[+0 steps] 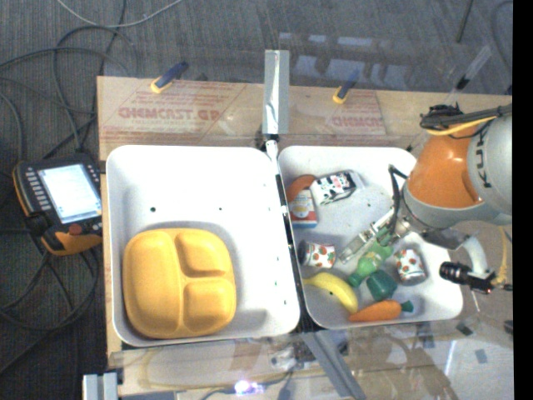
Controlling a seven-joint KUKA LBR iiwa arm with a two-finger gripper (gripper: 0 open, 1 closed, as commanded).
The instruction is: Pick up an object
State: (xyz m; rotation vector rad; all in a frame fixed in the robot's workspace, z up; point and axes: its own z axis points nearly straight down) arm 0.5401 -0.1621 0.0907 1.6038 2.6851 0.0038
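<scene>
I see the gripper point(376, 238) low in the right bin point(366, 161), near its front edge, just above the green bottle point(367, 265); I cannot tell whether anything is grasped. A banana point(331, 288) and carrot point(379, 311) lie toward that bin's front edge. A yellow tray point(179, 282) fills the left bin's point(166, 161) front-left corner.

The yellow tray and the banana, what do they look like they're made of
The yellow tray looks like moulded plastic: smooth, even colour, soft sheen, rounded compartments. The banana is probably a plastic toy, given its uniform glossy yellow, though the view is too small to be sure.
</scene>
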